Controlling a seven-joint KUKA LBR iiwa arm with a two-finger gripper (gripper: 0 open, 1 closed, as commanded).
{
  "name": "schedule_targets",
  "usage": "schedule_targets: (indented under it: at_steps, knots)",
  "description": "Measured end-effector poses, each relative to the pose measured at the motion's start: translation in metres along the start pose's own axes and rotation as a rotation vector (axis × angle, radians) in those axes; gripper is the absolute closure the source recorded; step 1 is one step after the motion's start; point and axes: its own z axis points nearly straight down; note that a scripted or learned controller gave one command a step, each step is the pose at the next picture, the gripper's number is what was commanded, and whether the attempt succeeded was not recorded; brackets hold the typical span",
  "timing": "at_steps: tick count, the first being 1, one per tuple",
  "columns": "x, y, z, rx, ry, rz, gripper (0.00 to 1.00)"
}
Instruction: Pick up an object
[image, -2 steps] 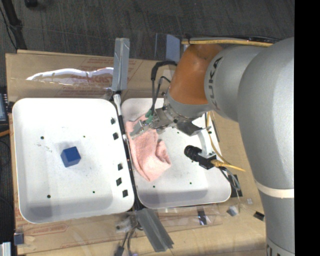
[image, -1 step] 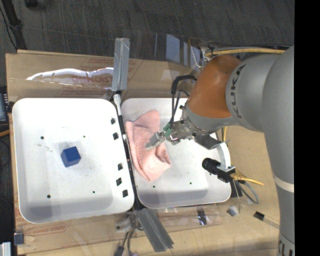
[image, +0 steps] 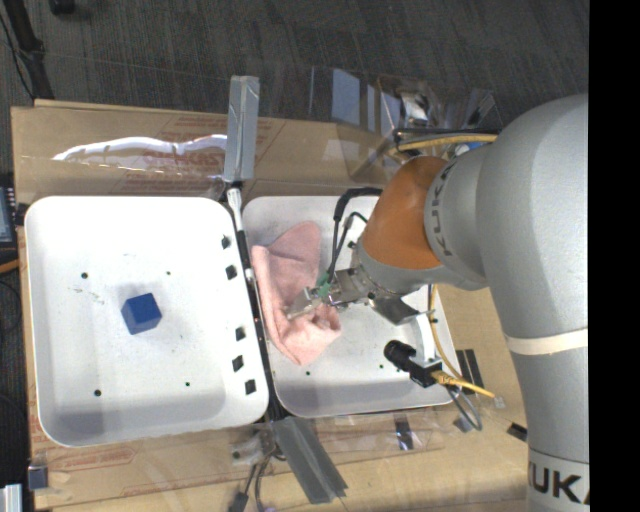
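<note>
The gripper (image: 308, 303) sits on the crumpled pink cloth (image: 292, 290) in the right bin (image: 350, 398), jaw state indiscernible; a blue cube (image: 141, 312) lies in the left bin (image: 60, 300).

My arm (image: 500, 220) covers the right bin's (image: 300, 400) far right side, and my gripper's (image: 312, 300) fingertips blur into the pink cloth (image: 290, 265).
</note>
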Motion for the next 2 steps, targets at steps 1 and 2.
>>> schedule_targets:
  at_steps: [1, 2]
  knots:
    - [0.001, 0.0, -0.01, 0.003, 0.001, -0.004, 1.0]
    - [-0.034, -0.022, -0.038, 0.0, -0.001, -0.084, 1.0]
